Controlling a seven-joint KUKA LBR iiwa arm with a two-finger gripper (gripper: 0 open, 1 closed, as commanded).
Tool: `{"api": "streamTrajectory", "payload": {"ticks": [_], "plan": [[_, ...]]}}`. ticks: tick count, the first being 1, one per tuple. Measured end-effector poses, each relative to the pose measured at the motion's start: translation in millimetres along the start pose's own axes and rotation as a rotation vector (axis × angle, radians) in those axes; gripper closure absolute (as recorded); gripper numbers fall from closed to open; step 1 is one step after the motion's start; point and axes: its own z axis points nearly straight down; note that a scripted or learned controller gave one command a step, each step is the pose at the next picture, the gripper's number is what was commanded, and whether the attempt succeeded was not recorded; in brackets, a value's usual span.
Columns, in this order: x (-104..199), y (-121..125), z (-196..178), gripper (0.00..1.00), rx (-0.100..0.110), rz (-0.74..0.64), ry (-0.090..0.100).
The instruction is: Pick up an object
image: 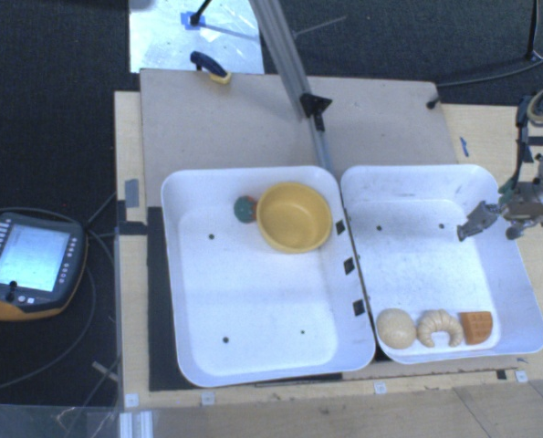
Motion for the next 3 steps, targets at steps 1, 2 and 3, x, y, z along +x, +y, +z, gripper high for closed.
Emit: {"api": "streamTrajectory", "payload": {"ticks": [1,2,3], "plan": [[-3,-3,42,0.0,0.003,0.001,0.001],[-2,-7,104,0.0,0.005,0.001,0.002],[-2,-8,143,0.0,0.003,0.001,0.001]]}}
